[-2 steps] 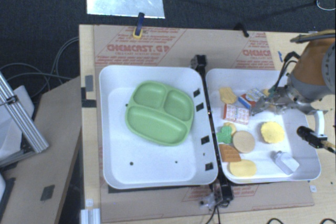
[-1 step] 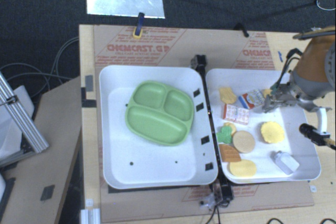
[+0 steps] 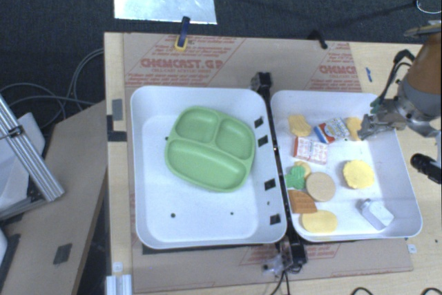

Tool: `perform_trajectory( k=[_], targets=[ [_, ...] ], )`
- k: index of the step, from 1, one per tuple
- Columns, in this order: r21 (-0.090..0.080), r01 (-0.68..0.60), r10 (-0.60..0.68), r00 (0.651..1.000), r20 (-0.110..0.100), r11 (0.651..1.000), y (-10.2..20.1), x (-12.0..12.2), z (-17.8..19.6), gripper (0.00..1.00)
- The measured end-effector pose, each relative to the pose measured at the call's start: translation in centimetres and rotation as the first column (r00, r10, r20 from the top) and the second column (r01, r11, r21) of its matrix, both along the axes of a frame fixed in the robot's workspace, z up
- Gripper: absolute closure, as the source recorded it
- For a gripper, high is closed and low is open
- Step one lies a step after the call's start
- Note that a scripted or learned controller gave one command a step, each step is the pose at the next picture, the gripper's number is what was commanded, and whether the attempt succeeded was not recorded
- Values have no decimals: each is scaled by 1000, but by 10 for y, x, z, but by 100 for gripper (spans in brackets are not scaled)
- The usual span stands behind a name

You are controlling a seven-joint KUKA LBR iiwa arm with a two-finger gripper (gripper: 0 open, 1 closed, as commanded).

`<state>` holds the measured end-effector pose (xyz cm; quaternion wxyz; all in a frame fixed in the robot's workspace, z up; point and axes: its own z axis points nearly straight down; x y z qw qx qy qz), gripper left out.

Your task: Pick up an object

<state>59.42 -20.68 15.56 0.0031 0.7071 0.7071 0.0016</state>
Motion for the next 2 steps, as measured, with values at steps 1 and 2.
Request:
perform_trajectory(
  k=[1, 2],
  targets=[
    [0, -4, 4, 1000, 0, 1000, 7, -3, 49, 100],
    [1, -5, 5, 1000, -3, 1000, 7, -2, 70, 100]
  ],
)
